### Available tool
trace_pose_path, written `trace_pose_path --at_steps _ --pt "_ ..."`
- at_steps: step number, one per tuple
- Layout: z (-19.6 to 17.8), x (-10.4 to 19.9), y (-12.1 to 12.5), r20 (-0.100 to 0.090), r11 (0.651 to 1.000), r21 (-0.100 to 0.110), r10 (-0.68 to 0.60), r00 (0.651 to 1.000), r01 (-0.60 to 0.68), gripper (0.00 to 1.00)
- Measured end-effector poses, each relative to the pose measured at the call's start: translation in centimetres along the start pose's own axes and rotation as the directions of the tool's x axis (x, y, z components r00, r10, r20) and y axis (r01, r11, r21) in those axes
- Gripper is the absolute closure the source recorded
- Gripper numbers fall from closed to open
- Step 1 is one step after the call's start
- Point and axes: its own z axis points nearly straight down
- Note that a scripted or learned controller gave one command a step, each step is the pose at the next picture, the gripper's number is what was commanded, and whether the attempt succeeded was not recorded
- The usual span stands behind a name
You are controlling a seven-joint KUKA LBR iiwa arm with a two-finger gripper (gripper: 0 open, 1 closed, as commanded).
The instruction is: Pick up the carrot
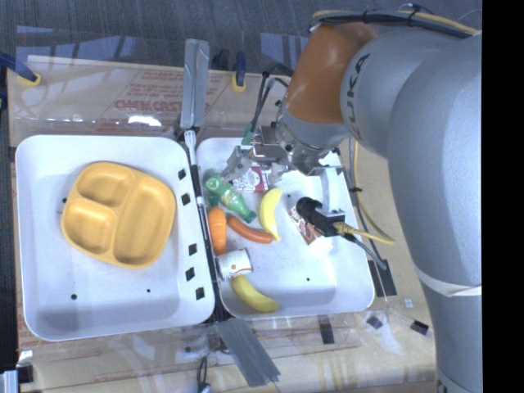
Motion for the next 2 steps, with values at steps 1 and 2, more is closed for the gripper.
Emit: trace_pose_path --at_steps 1,2 --pt "-0.28 5.16 -1.75 0.0 0.999 0.001 0.047 0.999 -0.047 0.0" --pt "-1.25 5.21 -1.71 0.0 0.999 0.003 0.043 0.999 -0.043 1.0"
